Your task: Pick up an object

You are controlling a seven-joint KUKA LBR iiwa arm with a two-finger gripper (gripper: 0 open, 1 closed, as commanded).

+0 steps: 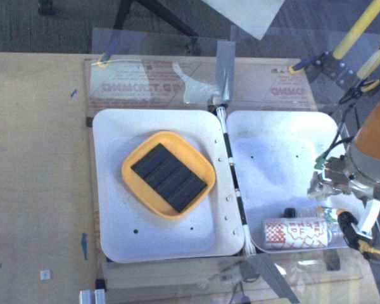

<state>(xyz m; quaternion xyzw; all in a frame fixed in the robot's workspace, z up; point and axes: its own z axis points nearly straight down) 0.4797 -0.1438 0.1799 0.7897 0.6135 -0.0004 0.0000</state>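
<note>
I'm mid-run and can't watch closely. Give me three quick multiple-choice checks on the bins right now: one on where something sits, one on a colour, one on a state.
1. Where does the yellow dish sit?
A. In the left bin
B. In the right bin
C. On the bench outside both bins

2. What colour is the ridged pad inside that dish?
A. White
B. Dark grey to black
C. Red

3. How is the red-and-white patterned bottle resting?
A. Standing upright
B. Lying on its side
C. Lifted above the bin

Answers:
1. A: the yellow dish lies near the middle of the left bin.
2. B: the ridged pad reads dark grey to black against the yellow rim.
3. B: the bottle lies lengthwise along the near edge of the right bin, beside the arm's wrist.
</note>
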